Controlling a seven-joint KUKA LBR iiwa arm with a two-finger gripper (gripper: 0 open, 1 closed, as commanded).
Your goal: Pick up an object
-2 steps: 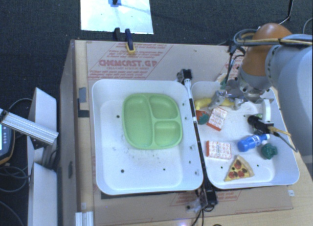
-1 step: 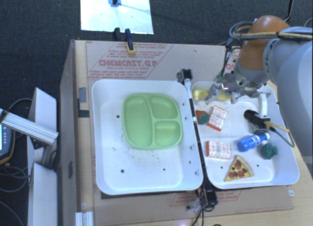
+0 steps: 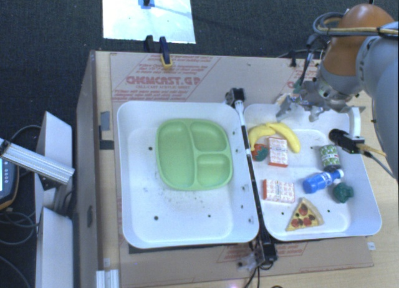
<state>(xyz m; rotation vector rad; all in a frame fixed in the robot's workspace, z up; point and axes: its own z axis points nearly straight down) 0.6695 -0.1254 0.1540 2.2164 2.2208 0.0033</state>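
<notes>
The end effector (image 3: 299,103) hangs over the far edge of the right bin (image 3: 361,218), its two fingers spread apart with nothing between them. Just below it and a little toward the left bin (image 3: 134,174) lies a banana (image 3: 277,133), with a small red-and-white carton (image 3: 278,152) touching the banana's near side. Further below sit a second red-and-white packet (image 3: 278,190) and a pizza slice (image 3: 305,215). Below and to the right of the end effector are a green-labelled can (image 3: 328,155), a blue bottle (image 3: 322,181) and a dark green toy (image 3: 342,191). Well to the left, a green divided plate (image 3: 193,154) rests in the left bin on the desk (image 3: 187,75).
</notes>
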